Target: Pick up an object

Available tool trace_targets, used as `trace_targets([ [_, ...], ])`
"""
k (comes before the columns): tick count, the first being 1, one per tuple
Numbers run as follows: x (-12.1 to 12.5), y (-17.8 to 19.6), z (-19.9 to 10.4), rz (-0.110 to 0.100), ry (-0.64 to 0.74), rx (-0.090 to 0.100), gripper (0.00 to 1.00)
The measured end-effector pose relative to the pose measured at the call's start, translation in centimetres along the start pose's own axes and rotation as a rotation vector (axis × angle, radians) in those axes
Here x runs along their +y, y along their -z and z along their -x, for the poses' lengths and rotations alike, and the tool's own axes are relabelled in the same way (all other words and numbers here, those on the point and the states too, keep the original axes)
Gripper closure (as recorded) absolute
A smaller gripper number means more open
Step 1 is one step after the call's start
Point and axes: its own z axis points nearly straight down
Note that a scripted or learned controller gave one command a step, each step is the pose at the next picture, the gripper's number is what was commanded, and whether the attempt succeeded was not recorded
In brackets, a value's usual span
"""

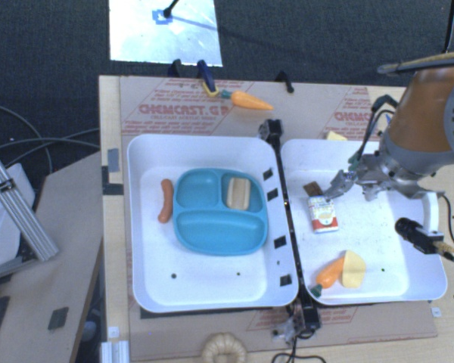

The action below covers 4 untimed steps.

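Two bins sit side by side on my desk (136, 89), and my arm (431, 112) is reaching into the right bin (378, 233). My hand (339, 184) hovers just above and right of a small red-and-white carton (323, 214), with a small brown block (312, 189) near its upper left. I can't tell from this angle whether the hand is apart or together, and I see nothing caught in it. Lower in the same bin lie a toy carrot (329, 273) and a yellow wedge (353, 269), touching each other. The left bin (147, 203) holds a blue divided plate (212, 229) and a sausage (166, 200).

My worry is the carton, which I judge the likeliest target: it lies flat, so the hand could come down on its top face and push it, or slide off its edges. The brown block close by could get nudged or pinched along with it.
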Motion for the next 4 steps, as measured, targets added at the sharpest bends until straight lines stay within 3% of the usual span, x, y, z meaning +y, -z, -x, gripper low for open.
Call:
trace_targets([
  [2, -0.9, -10.0, -0.4, -0.002, 0.0, 0.001, 0.0],
  [3, -0.8, -8.7, -0.4, 0.005, 0.0, 0.0, 1.0],
  [4, 0.0, -2.4, -0.5, 0.011, 0.003, -0.002, 1.0],
])
